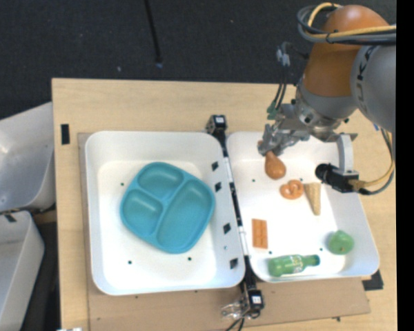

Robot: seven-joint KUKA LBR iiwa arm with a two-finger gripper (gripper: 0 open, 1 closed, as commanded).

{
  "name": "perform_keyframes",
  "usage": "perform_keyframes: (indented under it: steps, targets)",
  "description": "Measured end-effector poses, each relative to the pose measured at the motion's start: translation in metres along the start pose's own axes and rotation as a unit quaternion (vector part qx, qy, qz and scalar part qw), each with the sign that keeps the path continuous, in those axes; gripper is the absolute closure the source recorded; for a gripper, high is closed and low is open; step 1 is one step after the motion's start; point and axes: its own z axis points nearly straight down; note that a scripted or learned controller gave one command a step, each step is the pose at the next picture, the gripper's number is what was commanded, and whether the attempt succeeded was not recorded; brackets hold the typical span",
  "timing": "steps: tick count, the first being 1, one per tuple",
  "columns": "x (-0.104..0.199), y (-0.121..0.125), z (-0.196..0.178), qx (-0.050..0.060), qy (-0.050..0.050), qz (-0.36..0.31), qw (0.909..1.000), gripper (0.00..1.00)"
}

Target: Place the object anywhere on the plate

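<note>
Bins side by side: left bin carries blue plate, right bin carries the loose items
Gripper hangs over brown drumstick; finger state cannot be determined; pretzel lies nearby

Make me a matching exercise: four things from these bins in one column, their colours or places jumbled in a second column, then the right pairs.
Things:
1. plate
2. bottle
3. pretzel
4. drumstick

Descriptions:
A. green, lying along the right bin's near edge
B. brown, just under the hand
C. blue, divided, in the left bin
D. orange, beside the ice-cream cone

Pairs: 1-C, 2-A, 3-D, 4-B
</note>
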Motion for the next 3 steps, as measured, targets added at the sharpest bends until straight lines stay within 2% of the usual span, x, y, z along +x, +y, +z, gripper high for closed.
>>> perform_keyframes:
  steps: [3]
  targets:
    - [0.15,-0.04,-0.001,0.0,0.001,-0.002,1.0,1.0]
